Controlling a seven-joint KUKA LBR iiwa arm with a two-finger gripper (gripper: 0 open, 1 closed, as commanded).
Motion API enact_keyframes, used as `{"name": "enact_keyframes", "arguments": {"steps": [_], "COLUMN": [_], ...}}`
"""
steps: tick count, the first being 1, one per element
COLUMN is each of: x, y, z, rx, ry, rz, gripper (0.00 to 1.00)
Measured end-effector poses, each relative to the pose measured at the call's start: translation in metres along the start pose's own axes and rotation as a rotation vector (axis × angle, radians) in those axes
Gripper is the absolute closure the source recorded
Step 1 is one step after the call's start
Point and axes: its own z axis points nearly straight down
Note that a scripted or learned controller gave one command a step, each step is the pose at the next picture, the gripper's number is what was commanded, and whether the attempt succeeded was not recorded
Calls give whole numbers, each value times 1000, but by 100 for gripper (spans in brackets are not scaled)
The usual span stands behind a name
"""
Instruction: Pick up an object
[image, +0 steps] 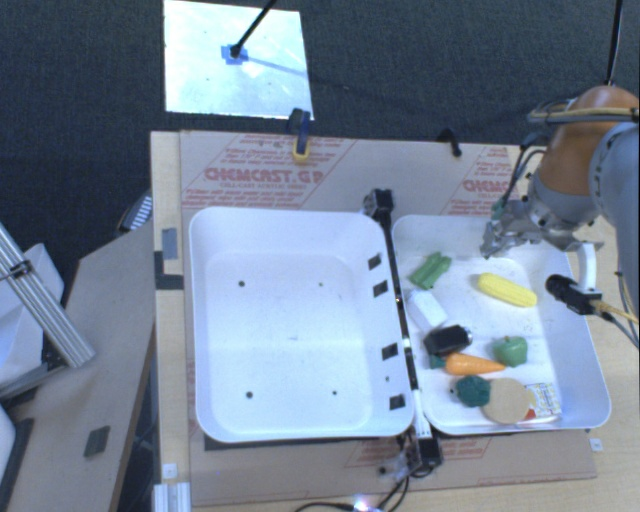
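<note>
Across the surface (250, 165) sit two white bins side by side. Left bin (290, 320): bare white floor. Right bin (585, 375): all the objects, clustered toward its middle and near end. Grey arm (600, 170) with orange band reaches in from the right; end effector (497, 240) hangs over the far end of the right bin, nothing seen between its tips. Whether it is spread or pressed together, cannot tell.

Objects, big to small: tan disc (508, 400) at the near end; yellow corn (506, 290), nearest the end effector; orange carrot (472, 365); black block (447, 339) touching the carrot; green pickle (431, 270); green pepper (511, 350); white block (428, 306)

Judged risks: corn is rounded and could roll or squirt out of a pinch. Carrot and black block lie touching, so a descent there could catch both or nudge one aside
</note>
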Motion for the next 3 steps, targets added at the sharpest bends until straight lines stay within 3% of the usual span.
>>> {"name": "enact_keyframes", "arguments": {"steps": [1, 2, 3], "x": [-9, 17, 63], "y": [-42, -27, -65], "z": [32, 30, 29], "rx": [28, 21, 27], "ry": [11, 10, 13], "rz": [7, 1, 1], "gripper": [100, 100, 100]}}
